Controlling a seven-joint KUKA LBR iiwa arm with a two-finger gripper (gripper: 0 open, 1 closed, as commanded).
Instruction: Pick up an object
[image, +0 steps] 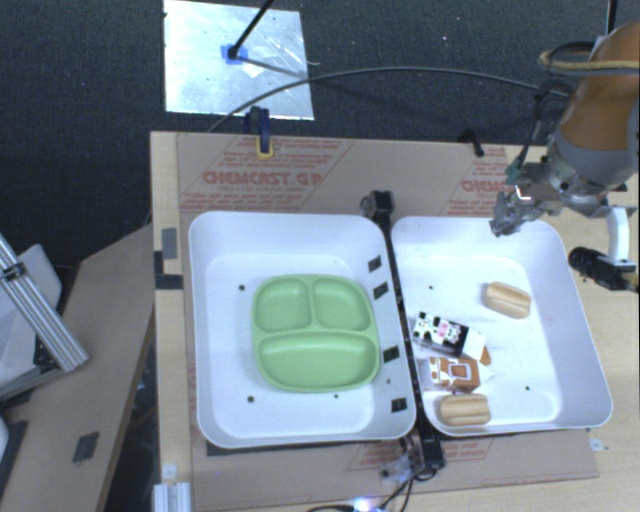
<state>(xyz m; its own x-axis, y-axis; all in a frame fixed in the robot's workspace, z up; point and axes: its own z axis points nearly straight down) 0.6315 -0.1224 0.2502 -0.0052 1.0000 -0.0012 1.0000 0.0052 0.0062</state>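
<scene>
Fingers (507, 214) above right bin (575, 330) far rim, arm (598, 110) slanting down-left.

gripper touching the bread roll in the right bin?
Apart. The camera view shows the gripper over the bin's far rim, with bare white floor between it and the bread roll.

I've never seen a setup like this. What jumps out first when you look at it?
The bright green divided plate stands out, lying in the middle of the left white bin. In the right bin lie two tan bread-like rolls, one toward the far right and one at the near edge, with small printed packets between them. The grey and orange arm hangs over that bin's far right corner.
</scene>
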